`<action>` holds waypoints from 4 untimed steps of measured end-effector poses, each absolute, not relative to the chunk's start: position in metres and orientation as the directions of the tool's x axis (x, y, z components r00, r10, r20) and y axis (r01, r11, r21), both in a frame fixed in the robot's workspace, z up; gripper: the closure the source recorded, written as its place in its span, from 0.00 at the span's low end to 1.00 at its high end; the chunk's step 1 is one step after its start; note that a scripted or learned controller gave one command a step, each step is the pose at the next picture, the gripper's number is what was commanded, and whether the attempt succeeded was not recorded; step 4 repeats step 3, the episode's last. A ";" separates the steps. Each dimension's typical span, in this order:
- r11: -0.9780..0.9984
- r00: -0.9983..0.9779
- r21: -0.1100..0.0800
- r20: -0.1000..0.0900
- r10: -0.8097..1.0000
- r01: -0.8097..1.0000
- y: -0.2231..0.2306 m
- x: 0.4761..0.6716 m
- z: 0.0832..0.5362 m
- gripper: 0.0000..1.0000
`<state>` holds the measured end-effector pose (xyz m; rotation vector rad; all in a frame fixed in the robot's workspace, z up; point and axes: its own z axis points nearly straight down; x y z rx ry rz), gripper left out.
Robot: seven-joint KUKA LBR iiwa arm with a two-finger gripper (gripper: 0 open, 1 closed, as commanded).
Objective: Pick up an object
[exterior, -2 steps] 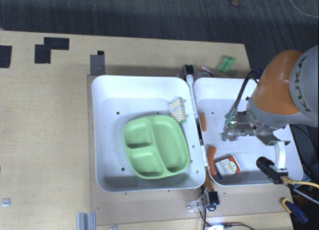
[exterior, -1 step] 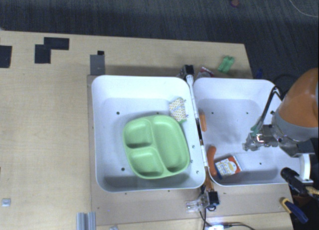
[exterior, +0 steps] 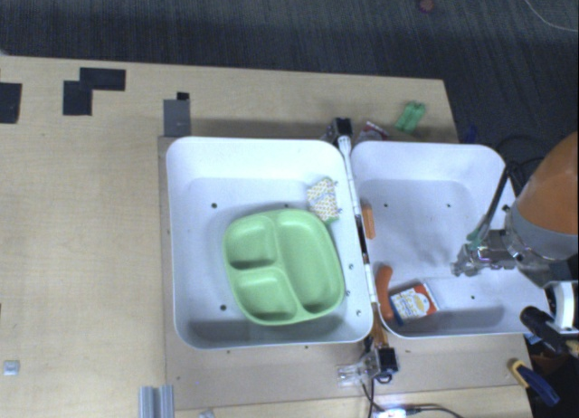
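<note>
Carton (exterior: 413, 302), boxy, beside rounded green plastic tray (exterior: 282, 265)

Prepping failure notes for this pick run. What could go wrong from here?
1. The small carton and the orange piece lie pressed into the right bin's near-left corner; the walls may block the hand from closing around either.
2. They touch, so a grab could drag both or knock one away.
3. The orange stick lies along the divider, hard to get under.
</note>
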<state>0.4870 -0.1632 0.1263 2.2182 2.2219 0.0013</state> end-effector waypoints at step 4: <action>0.002 -0.002 0.003 -0.001 1.000 1.000 -0.149 0.487 0.177 1.00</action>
